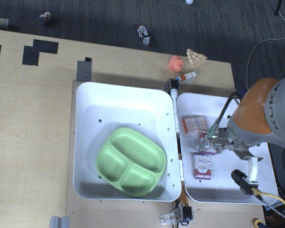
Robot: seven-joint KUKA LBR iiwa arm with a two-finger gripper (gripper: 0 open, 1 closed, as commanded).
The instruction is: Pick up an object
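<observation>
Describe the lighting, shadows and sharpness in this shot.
Camera view: soft, even overhead light; the green divided plastic tray casts a faint shadow on the left white bin; mild glare on the red-and-white packets in the right white bin; overall slightly soft focus, small items blurry.

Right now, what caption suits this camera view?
Arm's claw lowered over red packets in right bin; green tray fills left bin.

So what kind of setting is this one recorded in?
Most likely a robotics lab grasping station, not a home or a shop. A wooden bench bears two white bins, one with a green divided plate, a grey and orange arm reaches in, and stray cables cross dark carpet.
</observation>
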